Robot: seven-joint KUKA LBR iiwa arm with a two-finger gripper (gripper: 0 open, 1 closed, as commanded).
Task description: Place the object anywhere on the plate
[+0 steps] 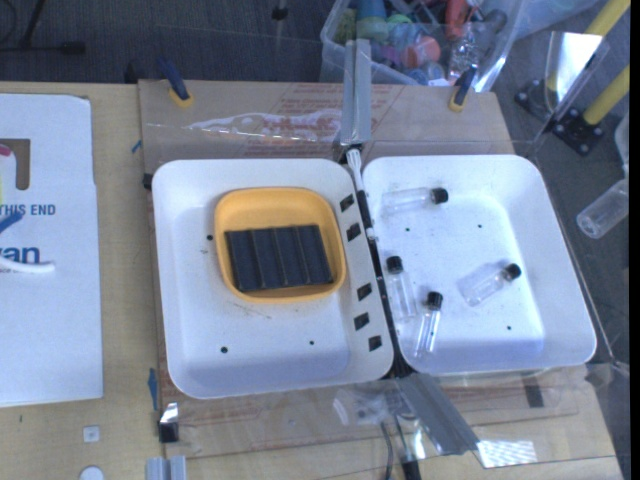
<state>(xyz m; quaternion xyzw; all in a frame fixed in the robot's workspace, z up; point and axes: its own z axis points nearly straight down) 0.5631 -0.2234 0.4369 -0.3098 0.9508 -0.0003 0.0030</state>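
Camera view: dark ribbed slab [278, 258] lies flat on yellow plate [275, 200], left bin [200, 363].

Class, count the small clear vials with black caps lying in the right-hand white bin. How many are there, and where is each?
4. One small clear black-capped vial lies near the right white bin's far-left corner, one right of centre, and two along the left wall. None seems hidden.

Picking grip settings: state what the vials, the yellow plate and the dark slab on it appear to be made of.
Vials: clear glass or plastic, see-through bodies, black caps; which one, unclear.
Yellow plate: probably plastic, smooth, evenly coloured, softly rounded rim.
Dark slab: matte black, ribbed; possibly rubber or plastic.
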